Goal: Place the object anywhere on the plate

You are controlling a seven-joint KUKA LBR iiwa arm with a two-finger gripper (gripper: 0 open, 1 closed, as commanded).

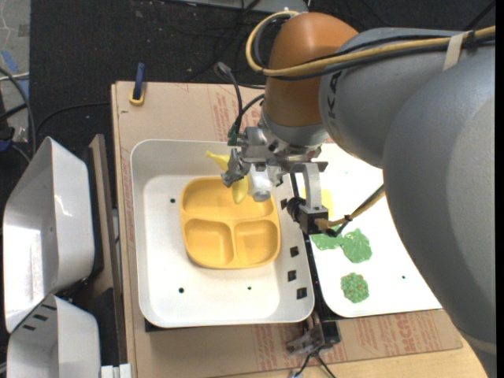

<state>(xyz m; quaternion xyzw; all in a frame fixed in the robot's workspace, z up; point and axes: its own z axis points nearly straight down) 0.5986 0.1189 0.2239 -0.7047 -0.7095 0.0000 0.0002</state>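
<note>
- Currently, the hand (250,176) hangs over the far edge of the yellow three-compartment plastic plate (230,231), which lies in the left shallow white bin (157,235).
- A small yellow curved object, banana-like (224,162), shows at the hand, partly hidden by it. It sits at the plate's far rim, with one tip projecting away from the plate and the other part dipping toward the plate's large far compartment.
- Hand state: cannot be determined; the mechanism hides whether the object is clamped.
- Progress, as a judgement: the object is at the plate's edge but is not seen resting free on it. Release and withdrawal remain.
- Orientation: the long axis appears to run obliquely, from beyond the plate's far rim down toward its centre; the exact tilt is unclear.
- Two green leafy toy pieces (352,246) lie in the right bin, well apart from the plate.
</note>
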